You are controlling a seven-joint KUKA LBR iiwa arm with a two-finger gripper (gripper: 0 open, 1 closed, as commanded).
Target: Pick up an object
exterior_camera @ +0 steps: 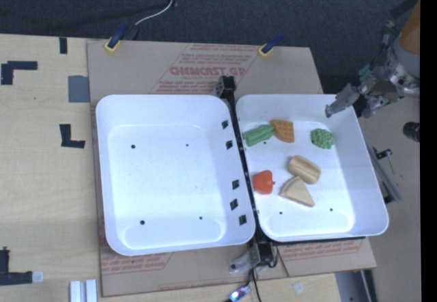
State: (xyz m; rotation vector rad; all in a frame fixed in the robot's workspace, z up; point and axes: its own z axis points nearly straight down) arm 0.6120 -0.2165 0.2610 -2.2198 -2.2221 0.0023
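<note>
Five small objects (287,157) in right bin (341,225) — fingers (339,104) at its upper-right rim.

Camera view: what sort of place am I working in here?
Likely a robotics lab bench: two white bins clamped on cardboard, toy food pieces in the right bin, black tape marks on the wooden top.

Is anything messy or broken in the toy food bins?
Nothing stands out. The green piece, orange piece, bumpy green piece, red piece and two tan pieces all lie inside the right bin. Nothing looks spilled or broken.
</note>
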